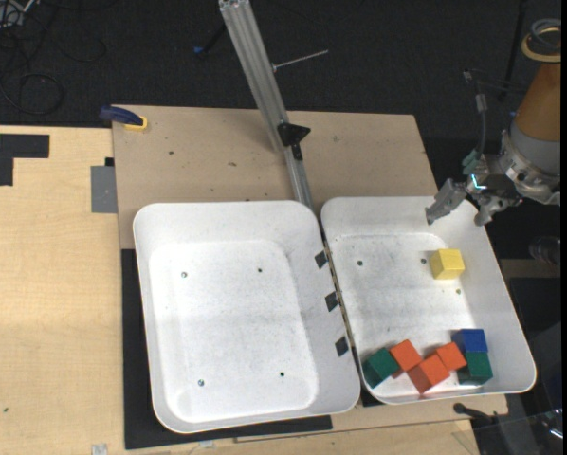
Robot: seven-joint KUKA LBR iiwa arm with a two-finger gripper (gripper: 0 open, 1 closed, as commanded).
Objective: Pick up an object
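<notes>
Gripper (466,206): two fingers spread apart, nothing between them; hangs over the far right corner of the right bin, at the bin's rim.
Arm (541,102): grey with an orange band above the wrist; reaches in from the right edge of the view, beyond the bench.
Yellow block (447,263): nearest item to the gripper; lies alone on the right bin's floor, toward its far right side, just below the gripper in the view and apart from it.
Right bin (378,218): shallow, white, speckled floor; holds all the blocks.
Block cluster: packed together in the right bin's near right corner, well apart from the yellow block.
Blue block (471,339): rightmost part of the cluster, by the bin's right wall.
Dark green block (477,367): just in front of the blue one.
Orange blocks (429,365): several, touching, in the middle of the cluster.
Green block (381,364): left end of the cluster, touching an orange block.
Left bin (170,224): shallow, white, beside the right bin; black clips sit along the seam between them.
Metal rail (261,76): slants from the far side down toward the seam between the bins.
Bench (46,254): light wood, with black patches at far left.
</notes>
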